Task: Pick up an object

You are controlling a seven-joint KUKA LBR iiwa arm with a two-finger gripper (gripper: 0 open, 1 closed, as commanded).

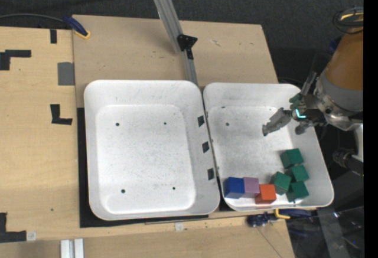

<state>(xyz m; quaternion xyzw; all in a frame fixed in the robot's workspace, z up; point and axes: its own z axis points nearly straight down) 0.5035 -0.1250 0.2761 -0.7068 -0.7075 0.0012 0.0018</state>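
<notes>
Coloured blocks [267,186] lie along the near edge of the right bin [248,103]. Above them the gripper [282,122] hovers with spread fingers, holding nothing.

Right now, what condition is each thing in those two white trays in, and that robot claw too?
Gripper: above right bin, nothing between its fingers.
Blue block: resting in right bin.
Purple block: between blue and orange.
Orange block: resting by near wall.
Green blocks: clustered in right corner.
Right bin: flat on bench.
</notes>
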